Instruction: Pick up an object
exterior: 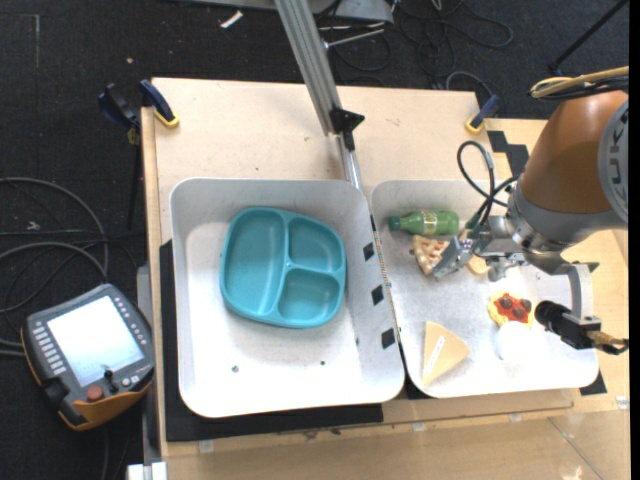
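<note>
The right bin (585,373) holds several small objects. A green bottle (425,222) lies on its side at the back. Just in front of it sits a tan lattice-shaped piece (432,255). A yellow cheese wedge (443,349) lies near the front edge. A yellow and red item (512,308) and a pale white object (520,346) rest to the right. My gripper (463,253) hangs low in the bin, right beside the lattice piece and just below the bottle's cap end. The wrist hides how the jaws stand.
A teal divided plate (283,267) lies in the left bin (182,298). A slanted metal pole (310,48) ends at the back of the wall between the bins. The grey and orange arm (575,168) covers the right bin's back right corner. A teach pendant (85,353) sits off the bench, lower left.
</note>
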Controlling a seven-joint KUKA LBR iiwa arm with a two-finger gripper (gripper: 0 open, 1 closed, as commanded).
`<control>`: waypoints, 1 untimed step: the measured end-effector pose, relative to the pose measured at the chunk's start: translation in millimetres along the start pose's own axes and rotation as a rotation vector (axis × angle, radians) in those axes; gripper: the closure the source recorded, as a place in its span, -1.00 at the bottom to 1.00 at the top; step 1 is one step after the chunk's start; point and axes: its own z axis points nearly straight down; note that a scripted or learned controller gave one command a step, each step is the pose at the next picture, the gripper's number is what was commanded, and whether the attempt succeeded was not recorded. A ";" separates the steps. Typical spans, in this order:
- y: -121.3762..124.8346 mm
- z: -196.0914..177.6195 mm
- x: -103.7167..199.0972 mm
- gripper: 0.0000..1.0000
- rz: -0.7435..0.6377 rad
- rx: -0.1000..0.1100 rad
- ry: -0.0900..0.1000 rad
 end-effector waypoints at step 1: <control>0.0 0.0 0.0 -1.00 0.000 0.000 0.000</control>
